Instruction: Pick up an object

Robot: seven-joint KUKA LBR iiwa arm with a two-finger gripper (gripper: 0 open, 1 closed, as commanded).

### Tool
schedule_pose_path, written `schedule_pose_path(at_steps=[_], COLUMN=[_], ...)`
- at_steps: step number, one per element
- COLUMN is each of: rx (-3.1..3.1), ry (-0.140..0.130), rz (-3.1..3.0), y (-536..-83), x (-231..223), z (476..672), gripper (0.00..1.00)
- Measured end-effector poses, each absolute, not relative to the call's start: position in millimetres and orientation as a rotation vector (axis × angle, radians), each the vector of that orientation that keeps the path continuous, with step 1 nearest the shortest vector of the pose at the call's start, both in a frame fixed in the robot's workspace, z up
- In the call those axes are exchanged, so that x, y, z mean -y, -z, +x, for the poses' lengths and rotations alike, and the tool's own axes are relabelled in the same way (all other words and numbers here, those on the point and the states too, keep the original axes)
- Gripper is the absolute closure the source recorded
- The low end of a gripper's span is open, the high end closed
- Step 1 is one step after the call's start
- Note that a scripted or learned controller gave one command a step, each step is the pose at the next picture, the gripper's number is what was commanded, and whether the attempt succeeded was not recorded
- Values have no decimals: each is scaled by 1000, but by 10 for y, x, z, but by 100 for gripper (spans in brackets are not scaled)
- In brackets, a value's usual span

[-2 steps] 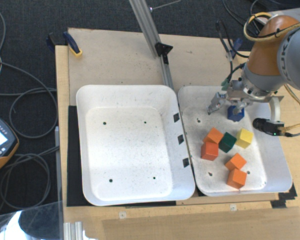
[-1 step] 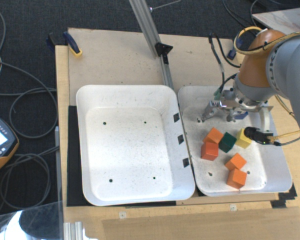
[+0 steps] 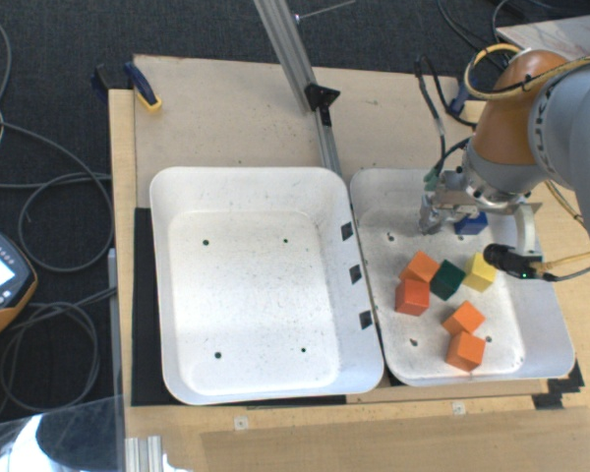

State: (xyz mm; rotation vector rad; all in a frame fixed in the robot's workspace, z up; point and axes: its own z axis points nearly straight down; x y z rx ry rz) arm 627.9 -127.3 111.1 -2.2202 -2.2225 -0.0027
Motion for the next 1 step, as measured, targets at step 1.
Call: schedule_pose_path(at_steps=[1], rx=[2226], ry=[6], rz=[-2223], y=[-1556], x=[1247], z=[6265], gripper=[100])
